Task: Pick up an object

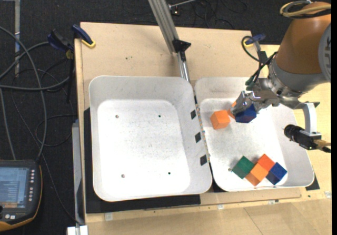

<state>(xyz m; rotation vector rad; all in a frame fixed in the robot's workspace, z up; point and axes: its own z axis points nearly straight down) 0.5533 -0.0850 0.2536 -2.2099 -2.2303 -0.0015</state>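
We see arm [303, 44] entering from right, right bin [221, 89] centre-right. Gripper [246, 106] over bin's upper part, clenched on blue block [246, 115]. Orange cube [221, 119] just left. Green, orange, blue blocks [259, 169] clustered lower right.

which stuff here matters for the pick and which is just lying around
For the job: end effector, blue block at it, orange block, cluster of green, orange and blue blocks, right bin.

Lying about: left bin, clamps, pendant, cables.
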